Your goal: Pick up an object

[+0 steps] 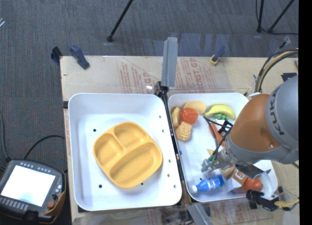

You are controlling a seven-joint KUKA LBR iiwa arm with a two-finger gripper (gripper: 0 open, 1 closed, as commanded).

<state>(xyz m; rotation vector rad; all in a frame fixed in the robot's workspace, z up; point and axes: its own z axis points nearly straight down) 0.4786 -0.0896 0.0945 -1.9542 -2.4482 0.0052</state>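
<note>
Camera view: the worktop (122,75), a brown board printed with red lettering, carries two shallow white bins side by side. The left white bin (80,121) holds a yellow plastic divided plate with three compartments (127,154), lying flat near the bin's middle. The right white bin (234,95) holds the loose objects.

The grey arm with the orange band above the wrist (265,129) enters from the right and covers much of the right bin's near-right part. Its end effector (213,163) points down and left into that bin, just above the blue and white plastic bottle (209,185), which lies on its side along the near wall. Whether the fingers are apart or closed cannot be determined, and no object is visible between them.

An orange and white bottle-shaped object (245,180) lies just right of the blue bottle, partly under the arm. Along the far wall lie a yellow toy banana (221,110), a pale yellow rounded toy food (195,106), a red toy tomato-like piece (189,115) and a tan knobbly toy food (184,132). A thin orange carrot-like piece (214,131) lies between these and the arm.
</note>
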